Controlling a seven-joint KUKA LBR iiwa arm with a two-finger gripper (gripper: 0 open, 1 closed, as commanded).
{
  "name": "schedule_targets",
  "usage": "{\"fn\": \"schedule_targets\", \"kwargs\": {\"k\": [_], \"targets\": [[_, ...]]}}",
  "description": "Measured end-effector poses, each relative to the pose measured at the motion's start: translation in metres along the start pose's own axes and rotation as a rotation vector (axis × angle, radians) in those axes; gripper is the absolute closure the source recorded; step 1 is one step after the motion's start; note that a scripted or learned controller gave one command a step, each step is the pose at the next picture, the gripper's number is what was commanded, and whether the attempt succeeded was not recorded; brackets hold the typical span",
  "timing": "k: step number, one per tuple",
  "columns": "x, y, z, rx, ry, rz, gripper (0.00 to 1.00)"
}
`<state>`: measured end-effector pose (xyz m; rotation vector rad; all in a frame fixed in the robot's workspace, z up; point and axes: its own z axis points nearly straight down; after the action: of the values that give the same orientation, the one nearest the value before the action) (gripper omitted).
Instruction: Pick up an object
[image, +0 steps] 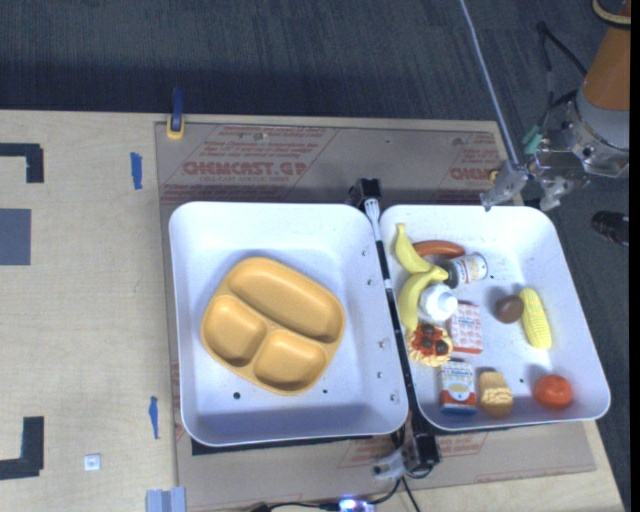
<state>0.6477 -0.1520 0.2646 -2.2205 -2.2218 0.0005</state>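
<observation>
A pale wooden bench carries a brown cardboard sheet on which two shallow white bins sit side by side, their inner rims touching. The left bin holds a single yellow three-compartment tray, lying flat near the bin's centre. The right bin holds a scatter of toy foods. Two yellow bananas curve along its left wall, one above the other, with a red sausage just beside the upper one. A small white bottle rests against the lower banana, and a dark-capped jar lies on its side near the sausage. Below them are a red-and-white packet, a pizza slice with red topping and a small carton close to the front wall, with a piece of yellow bread or fries just beside it. Toward the right wall lie a corn cob, a brown round item touching or almost touching it, and an orange-red fruit in the front corner. The grey arm with its orange band enters at top right; its hand hangs over the far rim of the right bin, above and apart from the objects, grasping nothing visible. Whether its fingers are spread or closed cannot be told at this size.
</observation>
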Motion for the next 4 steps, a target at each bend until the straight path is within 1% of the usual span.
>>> {"fn": "schedule_targets", "kwargs": {"k": [1,2,3,4], "targets": [[-0.020,-0.021,0.125,0.000,0.000,0.001,0.00],[-0.009,-0.037,0.149,-0.018,-0.005,0.001,0.00],[0.002,-0.049,0.154,-0.019,-0.004,0.001,0.00],[0.042,-0.107,0.179,-0.002,0.000,0.001,0.00]]}}
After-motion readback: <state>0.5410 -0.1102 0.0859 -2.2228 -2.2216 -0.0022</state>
